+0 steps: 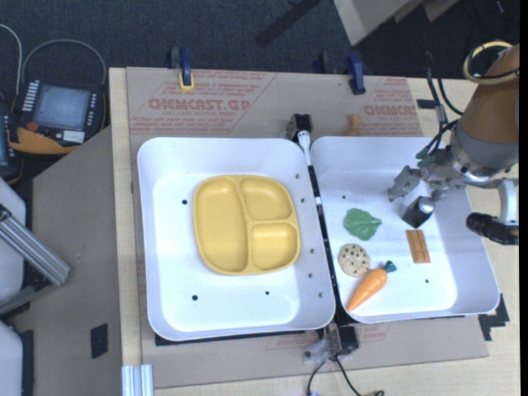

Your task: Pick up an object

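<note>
I see my gripper (pixel 419 195) hanging over the right bin (pixel 363 151), near its far right corner. Its fingers look spread apart with nothing between them, so I am not holding anything. I think I am at the reaching step, before any grab. Four toys lie in this bin. The brown bar (pixel 418 247) is just below the gripper, toward the near edge. The green leaf (pixel 361 222) sits near the middle. The cookie (pixel 354 259) is close to the bin's left wall, and the carrot (pixel 368 286) lies just beside it at the near edge. The left bin (pixel 165 180) has a yellow plate (pixel 245 223) in its middle. Next I would go down over the bar, then squeeze.
</note>
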Controlling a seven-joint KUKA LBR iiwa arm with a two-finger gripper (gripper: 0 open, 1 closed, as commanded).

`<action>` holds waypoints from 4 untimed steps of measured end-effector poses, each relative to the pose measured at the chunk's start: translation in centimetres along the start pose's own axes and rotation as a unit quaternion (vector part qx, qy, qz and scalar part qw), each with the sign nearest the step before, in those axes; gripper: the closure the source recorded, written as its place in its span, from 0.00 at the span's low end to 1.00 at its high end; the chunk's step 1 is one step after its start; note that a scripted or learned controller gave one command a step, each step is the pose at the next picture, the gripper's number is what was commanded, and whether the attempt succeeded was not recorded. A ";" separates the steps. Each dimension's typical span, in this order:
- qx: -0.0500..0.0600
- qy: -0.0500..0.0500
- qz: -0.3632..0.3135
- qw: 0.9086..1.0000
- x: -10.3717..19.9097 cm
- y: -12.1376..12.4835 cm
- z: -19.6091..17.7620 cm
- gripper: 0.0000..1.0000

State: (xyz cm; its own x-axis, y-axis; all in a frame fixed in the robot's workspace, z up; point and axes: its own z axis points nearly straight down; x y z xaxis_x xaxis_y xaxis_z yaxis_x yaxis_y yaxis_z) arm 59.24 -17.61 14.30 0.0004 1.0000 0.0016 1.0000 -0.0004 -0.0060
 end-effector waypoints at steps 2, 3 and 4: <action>-0.004 -0.002 0.000 1.000 0.0 0.1 3.9 1.00; -0.007 -0.002 0.000 1.000 -0.5 0.8 -2.2 1.00; -0.007 -0.002 -0.001 1.000 -0.6 0.9 -7.6 1.00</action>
State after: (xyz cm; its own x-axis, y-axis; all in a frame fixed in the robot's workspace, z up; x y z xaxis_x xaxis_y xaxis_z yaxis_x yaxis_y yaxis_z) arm 60.21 -18.20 21.90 -0.0012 1.0000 -0.0032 1.0000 0.0012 0.0075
